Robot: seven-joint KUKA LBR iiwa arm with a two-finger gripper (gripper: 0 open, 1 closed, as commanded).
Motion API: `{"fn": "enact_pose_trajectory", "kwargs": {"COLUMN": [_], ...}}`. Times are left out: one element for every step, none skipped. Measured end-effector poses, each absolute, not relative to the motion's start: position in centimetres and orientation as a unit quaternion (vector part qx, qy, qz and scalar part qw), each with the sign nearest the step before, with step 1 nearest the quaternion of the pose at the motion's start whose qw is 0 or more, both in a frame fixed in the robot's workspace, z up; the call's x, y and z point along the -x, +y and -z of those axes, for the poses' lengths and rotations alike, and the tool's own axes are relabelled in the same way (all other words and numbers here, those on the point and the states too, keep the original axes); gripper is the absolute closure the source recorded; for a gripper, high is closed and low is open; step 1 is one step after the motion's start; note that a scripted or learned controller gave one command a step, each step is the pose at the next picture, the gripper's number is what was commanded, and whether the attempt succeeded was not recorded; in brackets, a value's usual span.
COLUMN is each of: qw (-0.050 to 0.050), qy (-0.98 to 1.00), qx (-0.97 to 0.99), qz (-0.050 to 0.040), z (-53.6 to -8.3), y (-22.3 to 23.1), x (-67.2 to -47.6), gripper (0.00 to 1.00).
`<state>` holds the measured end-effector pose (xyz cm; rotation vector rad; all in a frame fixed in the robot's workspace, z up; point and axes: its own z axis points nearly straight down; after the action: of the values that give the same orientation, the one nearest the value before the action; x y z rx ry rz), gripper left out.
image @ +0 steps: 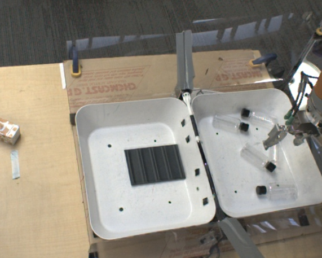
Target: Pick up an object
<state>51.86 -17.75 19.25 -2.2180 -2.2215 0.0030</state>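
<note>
the right bin (303,197) holds clear tubes (257,159) with black caps; the left bin (100,205) holds a dark grid (155,165); the gripper (280,134) hangs near the right edge, and i cannot tell its state

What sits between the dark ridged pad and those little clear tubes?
In the camera view, the bins' touching white rims separate the ridged pad from the clear tubes, with bare bin floor either side.

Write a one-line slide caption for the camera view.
Gripper hangs over the right bin among clear black-capped vials; a black ridged block lies in the left bin.
</note>
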Motion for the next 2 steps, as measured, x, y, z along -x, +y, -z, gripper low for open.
{"fn": "enact_pose_trajectory", "kwargs": {"qw": [0.000, 0.000], "qy": [-0.717, -0.754], "qx": [0.697, 0.657], "qz": [0.0002, -0.0004], "z": [-9.2, -13.1], "y": [-20.7, -12.0], "x": [-52.8, -58.6], "gripper": [0.00, 0.00]}}
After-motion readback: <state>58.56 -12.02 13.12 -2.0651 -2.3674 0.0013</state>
